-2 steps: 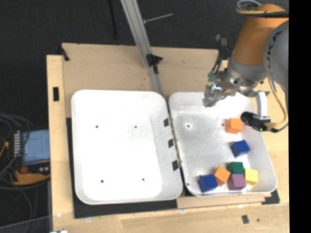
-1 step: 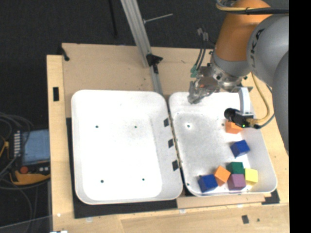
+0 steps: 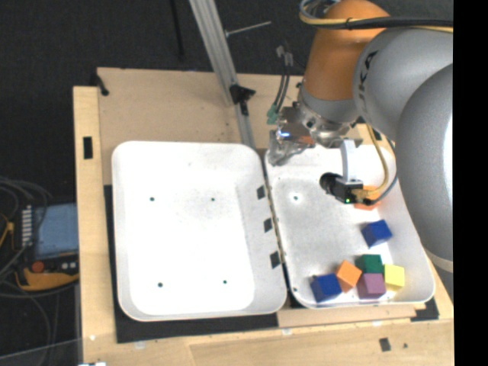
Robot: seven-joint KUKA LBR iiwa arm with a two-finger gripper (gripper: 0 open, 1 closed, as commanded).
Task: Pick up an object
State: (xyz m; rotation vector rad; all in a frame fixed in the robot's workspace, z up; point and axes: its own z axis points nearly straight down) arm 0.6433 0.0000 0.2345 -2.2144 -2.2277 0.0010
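Several small blocks lie in the right bin [image 3: 305, 227]. A blue block [image 3: 376, 232] sits alone near the bin's right side. At the bin's near edge a cluster holds another blue block [image 3: 326, 287], an orange one [image 3: 349, 274], a green one [image 3: 371, 263], a purple one [image 3: 371, 284] and a yellow one [image 3: 394, 276]. My gripper [image 3: 283, 151] hangs over the far left corner of the right bin, well away from all the blocks. Nothing is visible in its grasp.
The left bin [image 3: 191, 227] lies beside the right one, their rims meeting in the middle. A slanted metal pole [image 3: 217, 52] rises behind the bins. A small black device with a cable [image 3: 339, 185] hangs under the arm over the right bin.
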